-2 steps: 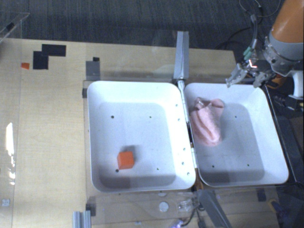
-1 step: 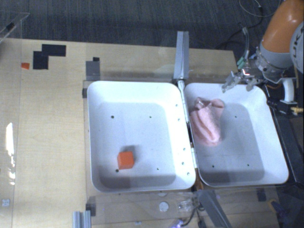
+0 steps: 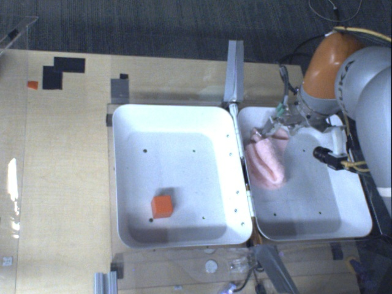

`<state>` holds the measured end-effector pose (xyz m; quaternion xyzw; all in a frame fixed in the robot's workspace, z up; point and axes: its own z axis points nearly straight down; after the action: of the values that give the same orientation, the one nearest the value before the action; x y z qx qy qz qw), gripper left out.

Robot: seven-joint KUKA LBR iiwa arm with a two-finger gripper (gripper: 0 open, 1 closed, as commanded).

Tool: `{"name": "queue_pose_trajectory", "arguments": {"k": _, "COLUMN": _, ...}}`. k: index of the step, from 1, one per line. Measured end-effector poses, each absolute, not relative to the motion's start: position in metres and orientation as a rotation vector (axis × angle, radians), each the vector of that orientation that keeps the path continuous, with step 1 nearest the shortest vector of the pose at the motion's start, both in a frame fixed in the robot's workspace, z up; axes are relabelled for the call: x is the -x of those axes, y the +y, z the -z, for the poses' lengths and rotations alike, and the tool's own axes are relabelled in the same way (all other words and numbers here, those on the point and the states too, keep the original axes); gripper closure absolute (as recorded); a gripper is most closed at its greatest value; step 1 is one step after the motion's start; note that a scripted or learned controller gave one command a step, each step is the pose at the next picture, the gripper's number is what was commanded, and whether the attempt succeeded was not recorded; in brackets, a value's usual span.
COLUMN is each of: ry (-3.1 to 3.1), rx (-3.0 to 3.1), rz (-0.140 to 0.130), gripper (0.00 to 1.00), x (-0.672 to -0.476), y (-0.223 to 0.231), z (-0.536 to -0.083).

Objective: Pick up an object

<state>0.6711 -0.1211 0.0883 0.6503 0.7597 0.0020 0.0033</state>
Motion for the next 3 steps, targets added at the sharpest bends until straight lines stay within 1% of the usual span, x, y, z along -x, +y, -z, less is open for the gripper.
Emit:
{"name": "queue_pose_trajectory", "arguments": {"k": 1, "ry": 2.379, "rx": -2.031, "rz": -0.015, "gripper": 1.00, "x": -0.674, "y": -0.119, "z": -0.102}}
{"name": "queue_pose_trajectory", "arguments": {"k": 2, "ry": 2.379, "rx": -2.031, "rz": -0.015, "gripper": 0.00, "x": -0.674, "y": -0.119, "z": -0.102}}
{"name": "queue_pose_trajectory", "arguments": {"k": 3, "ry": 2.398, "rx": -2.013, "rz": -0.011, "gripper": 0.00, "x": -0.645, "y": -0.106, "z": -0.090}}
